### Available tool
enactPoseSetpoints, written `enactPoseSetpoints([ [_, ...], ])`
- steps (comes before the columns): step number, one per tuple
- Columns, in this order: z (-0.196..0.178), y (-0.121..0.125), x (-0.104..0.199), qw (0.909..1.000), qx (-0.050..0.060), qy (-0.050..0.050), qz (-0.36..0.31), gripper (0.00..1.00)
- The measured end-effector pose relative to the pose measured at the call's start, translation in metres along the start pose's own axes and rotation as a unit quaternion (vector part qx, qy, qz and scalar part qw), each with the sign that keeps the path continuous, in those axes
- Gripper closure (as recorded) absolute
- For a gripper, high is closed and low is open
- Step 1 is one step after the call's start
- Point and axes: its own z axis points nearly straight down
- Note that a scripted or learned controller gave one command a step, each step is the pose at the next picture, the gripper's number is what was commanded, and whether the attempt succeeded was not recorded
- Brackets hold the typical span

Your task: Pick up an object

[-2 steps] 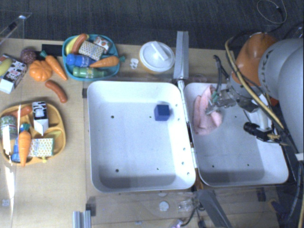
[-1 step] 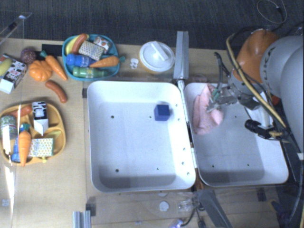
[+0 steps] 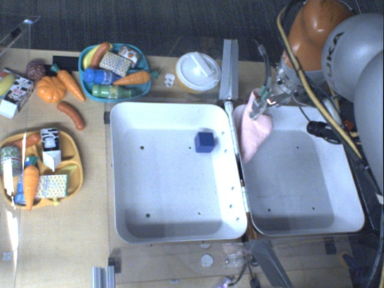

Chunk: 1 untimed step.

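Camera view: hand pinched on pink cloth, over right bin.

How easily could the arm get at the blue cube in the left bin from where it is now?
Probably yes. The blue cube sits alone on the open floor of the left bin, away from the walls. The gripper is over the right bin, where a pink cloth hangs at its fingers.
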Motion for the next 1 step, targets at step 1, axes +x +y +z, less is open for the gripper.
enactPoseSetpoints([
  [1,-0.0519,-0.0253,0.0186,1.0000,0.000,0.000,0.004,1.00],
])
